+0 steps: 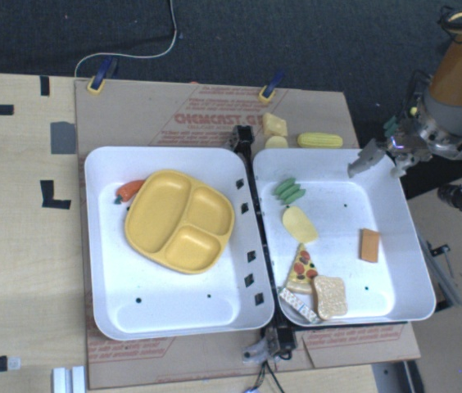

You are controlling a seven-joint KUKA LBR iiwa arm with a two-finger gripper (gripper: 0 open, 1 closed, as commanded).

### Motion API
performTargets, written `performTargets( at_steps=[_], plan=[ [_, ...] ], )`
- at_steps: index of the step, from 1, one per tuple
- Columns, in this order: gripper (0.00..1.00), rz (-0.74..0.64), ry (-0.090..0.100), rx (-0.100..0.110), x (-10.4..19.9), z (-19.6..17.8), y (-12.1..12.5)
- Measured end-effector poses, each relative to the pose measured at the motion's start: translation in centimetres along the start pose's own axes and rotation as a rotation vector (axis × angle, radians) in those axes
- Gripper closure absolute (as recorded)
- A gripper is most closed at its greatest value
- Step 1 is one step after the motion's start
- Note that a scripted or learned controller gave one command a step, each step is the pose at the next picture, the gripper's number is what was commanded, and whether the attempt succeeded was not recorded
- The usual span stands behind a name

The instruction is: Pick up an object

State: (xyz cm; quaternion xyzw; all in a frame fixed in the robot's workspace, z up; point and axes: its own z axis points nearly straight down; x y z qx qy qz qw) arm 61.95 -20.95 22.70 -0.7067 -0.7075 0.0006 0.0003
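- Candidate objects: all lie in the right bin (395, 219), below and to the left of the gripper (376, 155). The orange block (369, 245) lies alone on bare floor, the closest piece, almost straight below the jaws. The pale yellow piece (300, 223) and the green piece (289, 191) lie farther left, near the divider between the bins.
- The pizza slice (301, 270), the bread slice (330, 295) and a wrapped bar (298, 304) crowd together at the bin's near-left corner, well apart from the jaws, touching or overlapping.
- Risk one: a descent onto that cluster would likely catch two pieces or slide off a flat one; flat items give the fingers little edge to bite.
- Risk two: the gripper hangs above the bin's far-right rim. A straight drop from there could strike the rim or wall rather than any object.
- Risk three: the orange block is small; a slightly offset closure may nudge it aside.
- Jaws: a grey fingered end points left over the rim, but the view is too coarse there; the opening cannot be told. Nothing is seen between the fingers, and it appears to touch nothing.
- Outward: the left bin (104, 244) holds a yellow divided plate (179, 220) and an orange piece (129, 190) behind it. A corn cob (319, 140) and a pale block (274, 125) lie on the cardboard beyond the bins.
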Motion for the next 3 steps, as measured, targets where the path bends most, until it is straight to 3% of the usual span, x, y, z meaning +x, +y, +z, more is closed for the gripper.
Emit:
performTargets(
  at_steps=[1,2,3],
  plan=[
    [0.0,-0.008,0.0,-0.002,8.5,14.9,2.7],
    [0.0,-0.001,0.0,-0.003,6.1,14.2,5.0],
    [1.0,-0.002,-0.002,-0.002,6.1,13.1,5.0]
  ],
)
